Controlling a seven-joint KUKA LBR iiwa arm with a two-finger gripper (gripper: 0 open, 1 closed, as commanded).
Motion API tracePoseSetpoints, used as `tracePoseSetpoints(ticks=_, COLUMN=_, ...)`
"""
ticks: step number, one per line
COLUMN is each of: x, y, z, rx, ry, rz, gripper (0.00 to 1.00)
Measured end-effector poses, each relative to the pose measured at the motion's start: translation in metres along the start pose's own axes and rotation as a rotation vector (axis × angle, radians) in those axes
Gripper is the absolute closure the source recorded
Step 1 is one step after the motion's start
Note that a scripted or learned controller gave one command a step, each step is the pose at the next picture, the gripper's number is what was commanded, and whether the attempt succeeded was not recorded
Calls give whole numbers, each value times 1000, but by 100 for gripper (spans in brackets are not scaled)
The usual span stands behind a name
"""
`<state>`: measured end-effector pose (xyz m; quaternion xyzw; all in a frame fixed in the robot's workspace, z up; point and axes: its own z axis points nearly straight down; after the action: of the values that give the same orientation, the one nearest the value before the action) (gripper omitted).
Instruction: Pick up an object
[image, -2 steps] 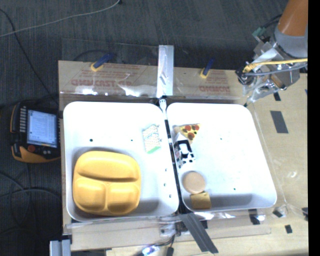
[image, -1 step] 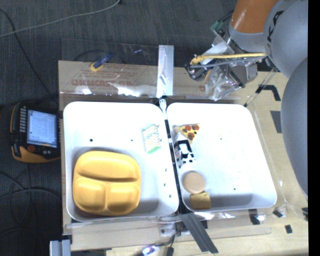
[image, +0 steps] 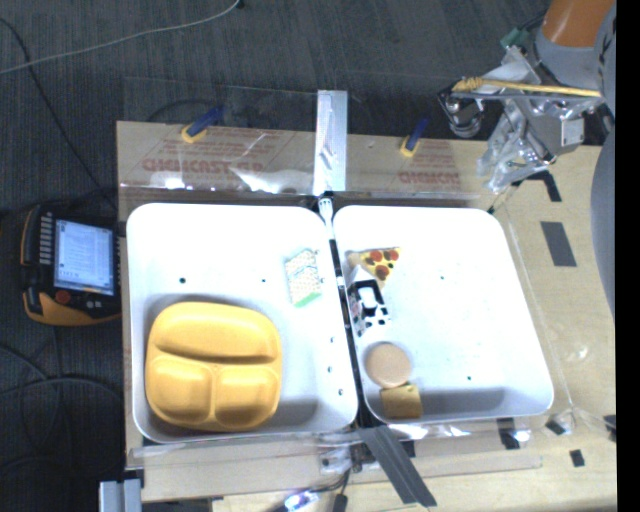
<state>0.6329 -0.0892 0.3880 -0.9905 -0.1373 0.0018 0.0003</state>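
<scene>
A big yellow moulded piece (image: 212, 362) fills the near part of the left bin (image: 200, 225). A small green and white packet (image: 302, 277) lies by that bin's right wall. Along the left side of the right bin (image: 480, 300) lie a pizza-slice toy (image: 380, 262), a black and white item (image: 368, 305), a tan round disc (image: 388, 364) and a mustard block (image: 400, 402). My gripper (image: 512, 158) hangs outside the bins, beyond the right bin's far right corner, well away from every object, with nothing seen in it.
A teach pendant (image: 70, 265) lies on the floor left of the bench. Two blue and yellow clamps (image: 203, 124) (image: 412, 143) hold a plastic-covered board (image: 250, 160) behind the bins. A metal bracket (image: 330, 130) stands above the divider.
</scene>
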Motion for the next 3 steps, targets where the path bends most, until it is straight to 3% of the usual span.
tracePoseSetpoints(ticks=1, x=34, y=-62, z=14, rx=0, ry=0, rz=15, gripper=100)
tracePoseSetpoints(ticks=2, x=-51, y=-4, z=0, rx=-3, ry=-2, rz=23, gripper=100)
tracePoseSetpoints(ticks=3, x=20, y=-61, z=11, rx=-1, ry=0, rz=41, gripper=100)
